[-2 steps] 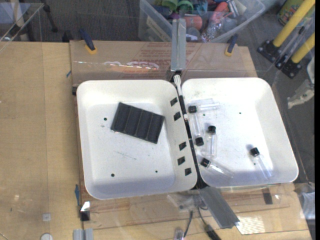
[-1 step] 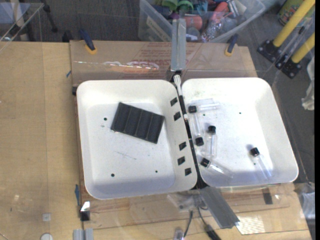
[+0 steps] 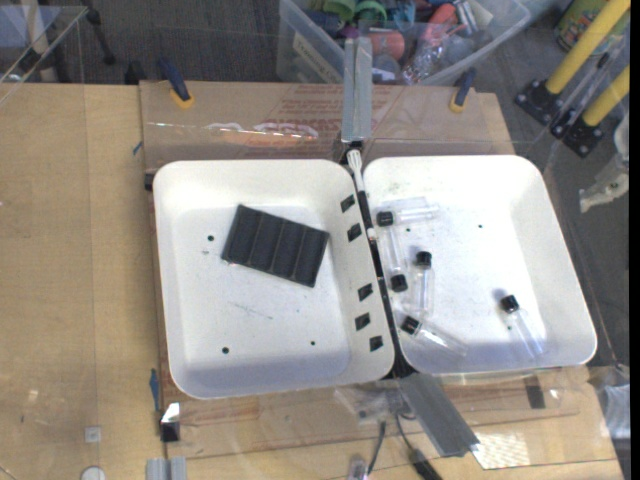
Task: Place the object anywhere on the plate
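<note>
A black ridged plate lies flat in the left white bin, slightly turned, in its upper middle. The right white bin holds several small clear vials with black caps. One vial lies near the bin's back left. Two more sit close to the left wall, and another lies at the front left. A single vial lies apart toward the front right.
Small black tabs line the seam between the two bins. A clear tub of coloured toys stands behind the bins. Yellow poles on black bases are at the back right. Clamps hold the board's back edge.
</note>
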Robot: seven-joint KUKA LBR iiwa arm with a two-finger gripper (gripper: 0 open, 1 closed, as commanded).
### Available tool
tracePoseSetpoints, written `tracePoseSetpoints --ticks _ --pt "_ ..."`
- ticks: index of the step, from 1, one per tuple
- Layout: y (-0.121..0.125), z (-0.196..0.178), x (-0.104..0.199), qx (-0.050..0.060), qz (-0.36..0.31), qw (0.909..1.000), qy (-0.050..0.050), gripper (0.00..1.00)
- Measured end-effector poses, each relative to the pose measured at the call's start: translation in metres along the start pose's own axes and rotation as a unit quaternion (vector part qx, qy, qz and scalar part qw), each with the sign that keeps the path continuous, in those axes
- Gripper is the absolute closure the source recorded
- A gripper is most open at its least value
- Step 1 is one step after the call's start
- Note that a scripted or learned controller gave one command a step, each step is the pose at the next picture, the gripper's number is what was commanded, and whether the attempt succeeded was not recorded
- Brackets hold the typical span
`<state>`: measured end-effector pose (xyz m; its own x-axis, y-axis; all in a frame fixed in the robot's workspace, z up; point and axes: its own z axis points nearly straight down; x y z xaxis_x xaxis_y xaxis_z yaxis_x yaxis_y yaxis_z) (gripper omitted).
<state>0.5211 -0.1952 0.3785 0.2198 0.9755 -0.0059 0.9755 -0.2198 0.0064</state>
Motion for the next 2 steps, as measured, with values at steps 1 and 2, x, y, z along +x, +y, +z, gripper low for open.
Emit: tracePoseSetpoints --ticks 1,2 --pt "0.001 -0.0101 -0.0003 -0.001 0.0 1.0 -0.001 1.0" --pt "0.001 -0.0101 -0.0001 -0.001 -0.001 1.0 -0.001 0.0"
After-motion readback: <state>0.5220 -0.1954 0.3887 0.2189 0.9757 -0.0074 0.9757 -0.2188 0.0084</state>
